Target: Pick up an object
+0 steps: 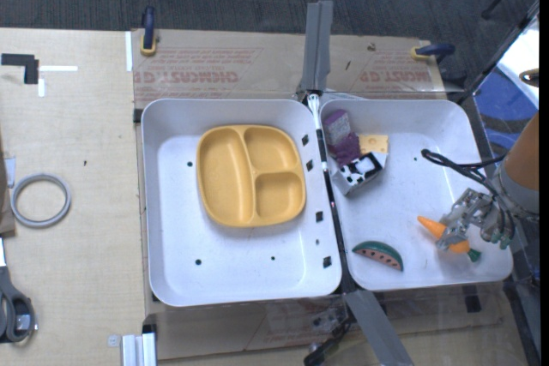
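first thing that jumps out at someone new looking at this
The yellow three-compartment plastic plate stands out, lying in the middle of the left white bin. In the right white bin, the gripper is low at the right edge over a small orange carrot toy, with a watermelon-slice toy near the front wall.

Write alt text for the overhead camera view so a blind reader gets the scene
A robot claw reaches from the right into the right white bin, down at an orange carrot toy near the bin's front right corner. That bin also holds a watermelon slice toy and a purple item by the divider. The left bin holds a yellow divided plate.
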Controlling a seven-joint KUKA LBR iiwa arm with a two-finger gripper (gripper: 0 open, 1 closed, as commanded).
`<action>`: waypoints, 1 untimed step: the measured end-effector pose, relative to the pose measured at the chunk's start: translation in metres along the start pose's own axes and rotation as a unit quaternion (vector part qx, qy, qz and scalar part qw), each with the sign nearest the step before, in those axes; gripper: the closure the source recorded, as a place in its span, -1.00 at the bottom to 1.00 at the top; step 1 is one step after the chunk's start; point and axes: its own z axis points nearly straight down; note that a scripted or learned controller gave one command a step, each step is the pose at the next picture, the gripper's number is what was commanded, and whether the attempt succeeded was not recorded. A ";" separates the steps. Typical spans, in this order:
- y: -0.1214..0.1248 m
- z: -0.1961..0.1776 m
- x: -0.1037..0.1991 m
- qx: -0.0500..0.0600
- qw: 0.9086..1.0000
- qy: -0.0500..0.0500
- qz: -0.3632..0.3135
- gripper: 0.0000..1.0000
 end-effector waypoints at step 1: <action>0.035 -0.035 0.027 0.000 0.984 0.000 0.177 1.00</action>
